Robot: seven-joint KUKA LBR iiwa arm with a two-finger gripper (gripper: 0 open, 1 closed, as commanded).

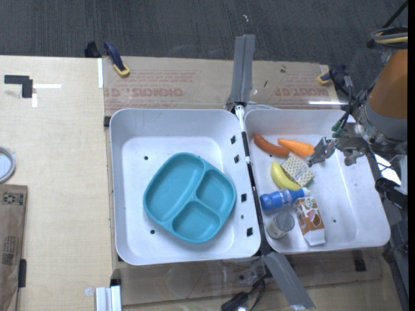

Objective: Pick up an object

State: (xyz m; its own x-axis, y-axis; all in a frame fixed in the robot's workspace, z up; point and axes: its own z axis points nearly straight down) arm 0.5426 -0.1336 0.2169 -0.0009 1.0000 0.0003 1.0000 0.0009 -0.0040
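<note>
We're seeing the grey arm with the orange band (394,89) reaching in from the right, with the two-finger gripper (332,146) hanging over the far part of the right shallow white bin (363,206). Can't tell whether it is spread or pinching; nothing is sitting visibly between the tips. Just left of it we're reading an orange carrot (296,146) and a darker orange-red sausage-shaped piece (270,146) side by side. Nearer: yellow banana (284,176) touching a small patterned cream box (297,170), then a blue plastic bottle (280,199), a small red-and-white carton (311,220), a grey can (280,225). The left shallow white bin (130,173) is holding a blue three-compartment plastic plate (189,197), well apart from the gripper.
</note>
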